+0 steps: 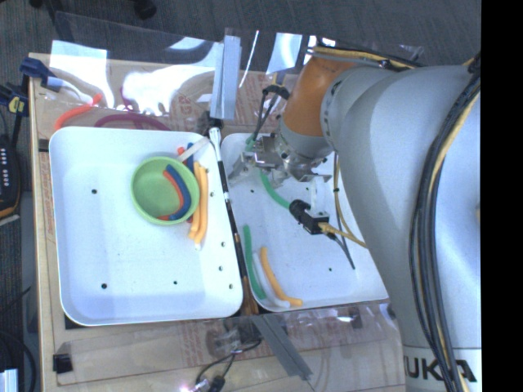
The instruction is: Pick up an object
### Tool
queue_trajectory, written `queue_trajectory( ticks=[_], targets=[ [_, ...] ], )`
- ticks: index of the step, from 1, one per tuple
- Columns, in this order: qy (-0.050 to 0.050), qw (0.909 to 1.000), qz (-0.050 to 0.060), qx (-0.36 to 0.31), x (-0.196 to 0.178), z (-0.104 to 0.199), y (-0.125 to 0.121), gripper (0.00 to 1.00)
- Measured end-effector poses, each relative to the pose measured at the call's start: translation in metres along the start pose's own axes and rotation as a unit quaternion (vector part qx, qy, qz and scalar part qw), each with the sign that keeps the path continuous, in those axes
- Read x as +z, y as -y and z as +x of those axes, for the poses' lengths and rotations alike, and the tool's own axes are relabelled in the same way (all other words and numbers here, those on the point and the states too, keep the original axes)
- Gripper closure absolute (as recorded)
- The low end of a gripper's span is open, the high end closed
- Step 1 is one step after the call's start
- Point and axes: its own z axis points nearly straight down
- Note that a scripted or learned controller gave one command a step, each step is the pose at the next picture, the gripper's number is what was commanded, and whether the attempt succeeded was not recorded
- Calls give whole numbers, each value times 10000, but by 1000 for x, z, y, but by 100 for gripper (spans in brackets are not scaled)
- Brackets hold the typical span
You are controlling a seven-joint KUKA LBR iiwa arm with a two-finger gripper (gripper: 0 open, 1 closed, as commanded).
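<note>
My gripper [255, 158] is low over the far left corner of the right bin [359, 280], with the grey arm and its orange band covering much of that bin. A green curved strip [274, 193] lies just beneath and in front of the gripper; whether they touch I cannot tell. Along the right bin's near left side lie a green stick [252, 266] and an orange stick [273, 281]. In the left bin [114, 251] a green bowl [155, 190] holds a blue [175, 184] and a red curved piece [169, 216], with an orange stick [199, 207] against its right side.
The two bins meet at a raised rim [231, 219] just left of the gripper. Red tubing [122, 121] and cables lie on the bench behind the left bin. The arm's body blocks the right side of the right bin.
</note>
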Motion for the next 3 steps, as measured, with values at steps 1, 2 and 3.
queue_trajectory(
  ticks=[1, 2, 3],
  targets=[
    [-17, 10000, 4, 42, -16, -58, -16, 0],
    [15, 9888, 3, -1495, 1, -1, 1, 0],
    [15, 9885, -2, -1509, -11, -1, 0, 100]
  ],
)
